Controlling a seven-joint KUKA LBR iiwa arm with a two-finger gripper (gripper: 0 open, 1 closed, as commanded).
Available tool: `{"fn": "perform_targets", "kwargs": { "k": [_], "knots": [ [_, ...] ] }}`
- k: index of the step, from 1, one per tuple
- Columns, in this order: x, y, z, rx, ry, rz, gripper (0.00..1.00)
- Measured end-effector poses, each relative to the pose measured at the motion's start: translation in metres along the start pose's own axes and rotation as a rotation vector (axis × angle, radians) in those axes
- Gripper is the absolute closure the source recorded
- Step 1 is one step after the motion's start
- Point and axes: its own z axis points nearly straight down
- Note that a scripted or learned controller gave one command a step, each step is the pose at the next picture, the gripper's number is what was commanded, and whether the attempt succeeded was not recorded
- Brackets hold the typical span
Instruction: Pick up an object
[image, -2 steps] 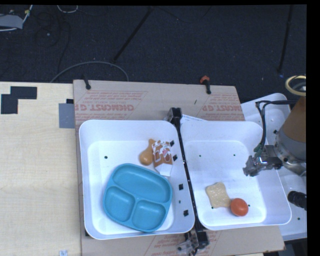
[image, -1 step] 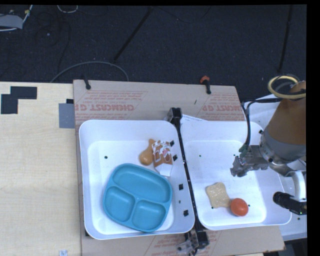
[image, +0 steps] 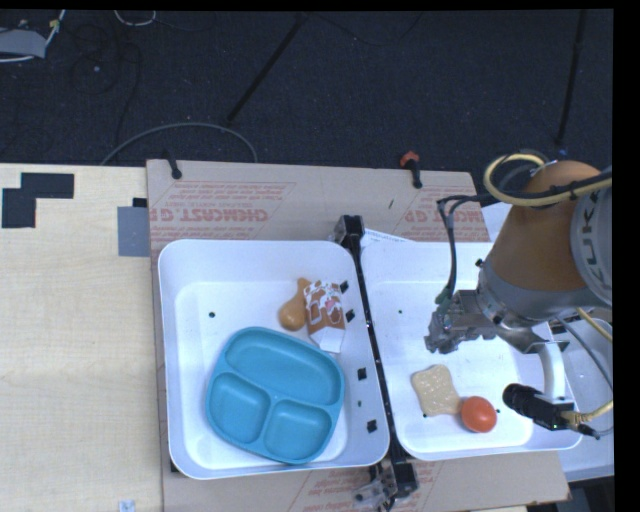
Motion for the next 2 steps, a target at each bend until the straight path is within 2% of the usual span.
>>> {"fn": "perform_targets", "kwargs": {
  "k": [1, 2],
  "knots": [
    [0.061, 0.005, 0.003, 0.000, 0.000, -0.001, 1.00],
    [0.115, 0.000, -0.010, -0.002, -0.001, -0.001, 1.00]
  ]
}}
